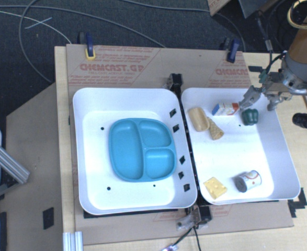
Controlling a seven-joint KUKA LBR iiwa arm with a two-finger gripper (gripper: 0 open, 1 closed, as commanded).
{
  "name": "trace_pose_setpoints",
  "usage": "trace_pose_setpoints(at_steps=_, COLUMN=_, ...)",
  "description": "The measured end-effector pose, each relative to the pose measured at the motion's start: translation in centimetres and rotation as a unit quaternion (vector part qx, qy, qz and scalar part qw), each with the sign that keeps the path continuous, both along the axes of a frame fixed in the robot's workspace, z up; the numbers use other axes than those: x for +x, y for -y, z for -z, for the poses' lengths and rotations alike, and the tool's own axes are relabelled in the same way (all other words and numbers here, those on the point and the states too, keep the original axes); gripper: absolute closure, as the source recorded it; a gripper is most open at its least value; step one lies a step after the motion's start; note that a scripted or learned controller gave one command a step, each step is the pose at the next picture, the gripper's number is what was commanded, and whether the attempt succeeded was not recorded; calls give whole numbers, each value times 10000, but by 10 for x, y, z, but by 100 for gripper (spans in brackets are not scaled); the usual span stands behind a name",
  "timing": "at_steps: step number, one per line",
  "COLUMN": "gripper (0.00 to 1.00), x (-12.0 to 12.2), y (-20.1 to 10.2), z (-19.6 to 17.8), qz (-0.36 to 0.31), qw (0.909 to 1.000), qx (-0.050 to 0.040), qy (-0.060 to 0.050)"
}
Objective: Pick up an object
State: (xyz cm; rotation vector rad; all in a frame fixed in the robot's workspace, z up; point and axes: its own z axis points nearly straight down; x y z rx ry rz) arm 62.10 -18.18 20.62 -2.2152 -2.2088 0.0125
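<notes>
The claw (260,99), fingers spread and grasping nothing, hangs over the right bin's (279,156) far corner just above a green object (250,117), with a red-and-white carton (226,109) and tan bread (199,118) leftward, nothing between.

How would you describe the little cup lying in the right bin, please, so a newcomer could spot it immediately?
Start at the right bin, then go to its near right corner. There the cup lies on its side, white with a red mark and a dark opening. Its neighbour, the yellow cheese-like wedge, is flat and blocky.
</notes>
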Motion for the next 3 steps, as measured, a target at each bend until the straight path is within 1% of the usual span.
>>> trace_pose_setpoints(at_steps=1, gripper=0, x=3, y=-1, z=-8, qz=-17, qw=10000, qx=-15, qy=71)
trace_pose_setpoints(at_steps=2, gripper=0, x=1, y=2, z=34, qz=-13, qw=10000, qx=-10, qy=52)
trace_pose_setpoints(at_steps=3, gripper=0, x=10, y=-4, z=88, qz=-27, qw=10000, qx=-10, qy=54)
